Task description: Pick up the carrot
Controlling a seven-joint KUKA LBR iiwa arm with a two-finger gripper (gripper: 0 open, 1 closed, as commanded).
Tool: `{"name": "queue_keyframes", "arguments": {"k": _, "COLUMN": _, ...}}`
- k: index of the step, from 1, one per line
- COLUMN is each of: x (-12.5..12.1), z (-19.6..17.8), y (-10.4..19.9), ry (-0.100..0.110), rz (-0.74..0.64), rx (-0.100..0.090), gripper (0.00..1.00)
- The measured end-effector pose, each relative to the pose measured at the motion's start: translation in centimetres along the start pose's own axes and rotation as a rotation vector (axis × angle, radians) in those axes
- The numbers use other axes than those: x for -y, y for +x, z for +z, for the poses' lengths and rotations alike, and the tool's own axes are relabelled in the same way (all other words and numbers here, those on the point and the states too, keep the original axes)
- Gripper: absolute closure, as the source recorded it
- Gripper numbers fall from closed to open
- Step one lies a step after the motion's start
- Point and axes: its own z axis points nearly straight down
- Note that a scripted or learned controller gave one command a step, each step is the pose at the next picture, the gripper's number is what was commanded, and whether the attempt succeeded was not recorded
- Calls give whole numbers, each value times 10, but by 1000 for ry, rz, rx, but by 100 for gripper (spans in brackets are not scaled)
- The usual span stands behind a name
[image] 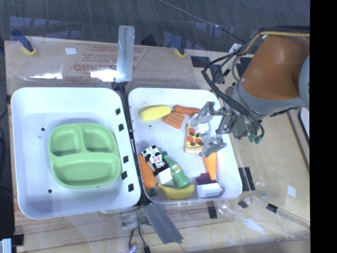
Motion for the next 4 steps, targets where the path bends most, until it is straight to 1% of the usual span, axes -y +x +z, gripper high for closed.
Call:
{"name": "queue_keyframes", "arguments": {"k": 1, "x": 41, "z": 140, "y": -15, "ry": -6, "rz": -135, "rx": -11, "gripper": 0}}
{"name": "queue_keyframes", "arguments": {"k": 2, "x": 59, "z": 177, "y": -20, "ry": -3, "rz": -301, "rx": -2, "gripper": 0}}
{"name": "queue_keyframes", "arguments": {"k": 3, "x": 56, "z": 166, "y": -22, "ry": -2, "rz": -311, "rx": 1, "gripper": 100}}
{"name": "queue_keyframes", "arguments": {"k": 4, "x": 55, "z": 166, "y": -22, "ry": -2, "rz": -312, "rx": 1, "gripper": 0}}
